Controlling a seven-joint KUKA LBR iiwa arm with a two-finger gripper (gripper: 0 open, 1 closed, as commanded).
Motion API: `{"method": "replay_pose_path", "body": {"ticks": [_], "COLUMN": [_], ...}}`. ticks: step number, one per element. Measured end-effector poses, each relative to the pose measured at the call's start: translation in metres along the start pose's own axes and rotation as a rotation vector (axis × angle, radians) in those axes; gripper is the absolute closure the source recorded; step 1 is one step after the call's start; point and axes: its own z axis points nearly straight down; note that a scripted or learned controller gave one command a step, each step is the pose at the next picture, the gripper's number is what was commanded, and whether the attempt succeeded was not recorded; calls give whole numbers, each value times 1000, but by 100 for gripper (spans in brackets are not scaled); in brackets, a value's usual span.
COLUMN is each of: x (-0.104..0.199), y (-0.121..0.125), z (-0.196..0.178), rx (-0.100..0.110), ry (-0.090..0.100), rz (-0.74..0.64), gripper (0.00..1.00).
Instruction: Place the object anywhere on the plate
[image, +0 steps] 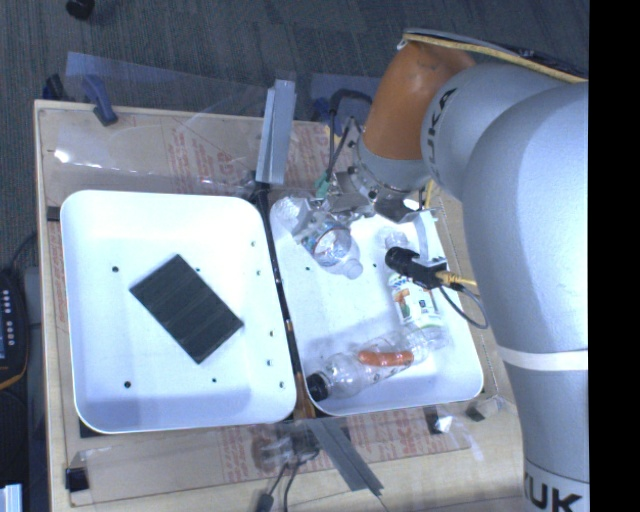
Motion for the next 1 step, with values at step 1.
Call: {"method": "replay_pose_path", "body": {"ticks": [1], "x": [27], "y": [5], "z": [-14], "rx": [-1], "ry": [-9], "rz": [42], "gripper": [100]}}
